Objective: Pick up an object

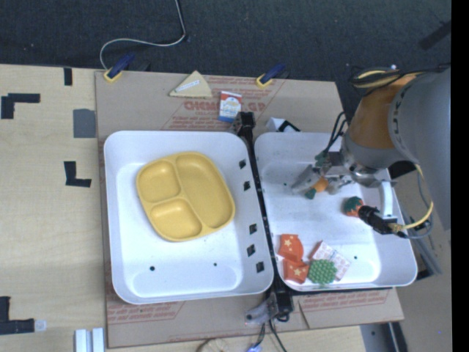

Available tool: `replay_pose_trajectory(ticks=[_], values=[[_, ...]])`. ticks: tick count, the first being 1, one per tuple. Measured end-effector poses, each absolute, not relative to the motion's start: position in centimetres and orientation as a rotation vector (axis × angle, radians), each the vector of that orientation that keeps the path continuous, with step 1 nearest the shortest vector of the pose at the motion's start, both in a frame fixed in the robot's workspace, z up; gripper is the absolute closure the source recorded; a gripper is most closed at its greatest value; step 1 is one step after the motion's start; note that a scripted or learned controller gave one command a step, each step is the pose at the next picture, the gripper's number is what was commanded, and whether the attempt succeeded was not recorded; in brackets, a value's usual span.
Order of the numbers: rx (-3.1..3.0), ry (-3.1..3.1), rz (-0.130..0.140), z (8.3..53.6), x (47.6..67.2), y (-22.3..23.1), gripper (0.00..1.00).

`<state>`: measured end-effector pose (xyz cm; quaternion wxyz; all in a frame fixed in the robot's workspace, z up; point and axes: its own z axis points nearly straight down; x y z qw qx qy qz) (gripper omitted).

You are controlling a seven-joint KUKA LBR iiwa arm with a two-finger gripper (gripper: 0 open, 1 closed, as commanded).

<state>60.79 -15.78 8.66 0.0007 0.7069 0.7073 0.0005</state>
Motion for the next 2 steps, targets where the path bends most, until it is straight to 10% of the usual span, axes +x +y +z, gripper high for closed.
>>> replay_pose_trajectory(ticks=[1, 2], values=[[2.218, 2.221, 0.002, 8.6, 63.7, -16.3, 0.0], [2.215, 2.22, 0.001, 9.6, 63.7, -16.3, 1.0]])
